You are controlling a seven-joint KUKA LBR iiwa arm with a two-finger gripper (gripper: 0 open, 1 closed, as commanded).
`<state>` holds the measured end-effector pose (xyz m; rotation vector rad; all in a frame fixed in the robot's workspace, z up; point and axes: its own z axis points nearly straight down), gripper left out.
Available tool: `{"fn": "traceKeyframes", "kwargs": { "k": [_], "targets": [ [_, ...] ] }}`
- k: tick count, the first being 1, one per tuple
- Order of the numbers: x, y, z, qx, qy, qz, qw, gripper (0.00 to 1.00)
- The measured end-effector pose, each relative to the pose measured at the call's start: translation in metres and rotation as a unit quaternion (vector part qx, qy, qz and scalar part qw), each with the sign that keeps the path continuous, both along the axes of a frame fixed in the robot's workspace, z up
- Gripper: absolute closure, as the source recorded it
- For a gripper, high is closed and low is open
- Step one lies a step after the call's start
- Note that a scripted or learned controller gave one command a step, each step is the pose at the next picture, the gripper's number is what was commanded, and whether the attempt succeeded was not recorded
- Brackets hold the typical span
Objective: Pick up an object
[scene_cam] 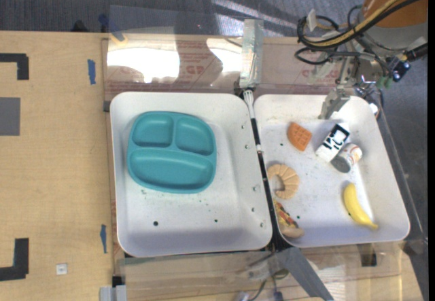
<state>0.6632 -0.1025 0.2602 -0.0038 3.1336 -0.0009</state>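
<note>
The right bin (pixel 387 157) holds several objects. An orange ridged piece (pixel 299 136) lies near its back left. A white can with a black label (pixel 336 144) lies tipped on its side beside it. A tan pastry (pixel 283 180) rests by the left wall, a yellow banana (pixel 357 206) at the front right, and a small mixed-colour item (pixel 287 220) in the front left corner. My gripper (pixel 340 98) hangs over the bin's back right part, just above and behind the can, with nothing seen in it.
The left bin (pixel 231 218) bears a teal divided plate (pixel 172 151). A cardboard wall runs behind both bins. Cables (pixel 333 34) loop off the wrist above the right bin's back edge. Brown bench board lies at the left.
</note>
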Motion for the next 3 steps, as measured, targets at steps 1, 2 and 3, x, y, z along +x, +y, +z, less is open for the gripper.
{"fn": "traceKeyframes", "kwargs": {
  "k": [1,2,3],
  "targets": [
    [-0.008,-0.027,-0.16,0.0017,0.008,-0.044,0.999,0.0],
    [0.0,-0.027,-0.137,-0.0005,-0.006,-0.042,0.9991,1.0],
    [-0.019,0.037,-0.072,0.0023,-0.002,-0.193,0.9812,1.0]
  ]
}}
